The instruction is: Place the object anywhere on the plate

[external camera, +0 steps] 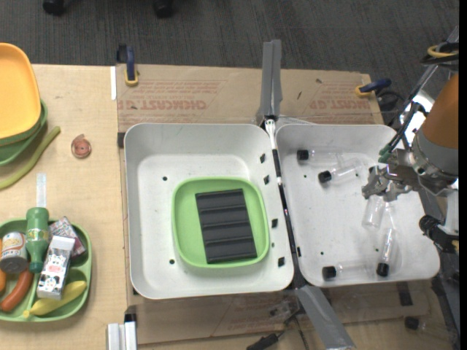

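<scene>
Gripper [381, 184], grip state unclear, over clear tubes [385, 240] in right bin [292, 195]; green plate [186, 217] left.

Single camera, fixed overhead, looking down at a slant on the worktop [80, 188]. Far edge of the scene is at the top of the frame, where a strip of dark floor [292, 13] and chair castors show beyond the cardboard [219, 93]. Near edge is at the bottom.

Two white bins sit about centre frame: left bin [146, 217], right bin [350, 268], both seen whole, rims and floors visible.

Distance: moderate. Wide enough to take in both bins plus wood surface to the left, with a green tray [80, 297] and stacked dishes [18, 100] cut by the left edge.

Arm [445, 130] enters from frame right, partly cropped.
</scene>
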Motion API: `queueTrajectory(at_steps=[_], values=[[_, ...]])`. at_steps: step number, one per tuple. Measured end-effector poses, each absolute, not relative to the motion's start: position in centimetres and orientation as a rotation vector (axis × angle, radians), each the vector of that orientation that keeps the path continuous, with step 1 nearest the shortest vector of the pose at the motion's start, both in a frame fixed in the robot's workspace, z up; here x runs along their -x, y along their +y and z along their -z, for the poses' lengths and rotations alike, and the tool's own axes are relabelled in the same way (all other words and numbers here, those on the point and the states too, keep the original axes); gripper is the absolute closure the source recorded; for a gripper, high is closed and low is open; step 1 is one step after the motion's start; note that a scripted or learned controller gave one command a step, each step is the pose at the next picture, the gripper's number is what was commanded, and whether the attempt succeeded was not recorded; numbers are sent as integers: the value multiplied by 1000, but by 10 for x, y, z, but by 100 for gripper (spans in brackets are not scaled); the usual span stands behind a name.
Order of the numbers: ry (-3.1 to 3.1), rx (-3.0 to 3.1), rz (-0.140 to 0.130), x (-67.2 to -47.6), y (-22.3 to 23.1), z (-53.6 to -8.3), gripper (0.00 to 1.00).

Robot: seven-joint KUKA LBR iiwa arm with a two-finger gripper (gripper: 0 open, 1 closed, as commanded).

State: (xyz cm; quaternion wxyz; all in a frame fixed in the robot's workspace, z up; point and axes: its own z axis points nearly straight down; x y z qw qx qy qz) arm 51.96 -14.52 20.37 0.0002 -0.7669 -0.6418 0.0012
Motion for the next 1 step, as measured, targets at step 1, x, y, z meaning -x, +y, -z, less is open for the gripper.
queueTrajectory(at_steps=[1], values=[[-2016,2409,-4,-520,-145,-204,0]])
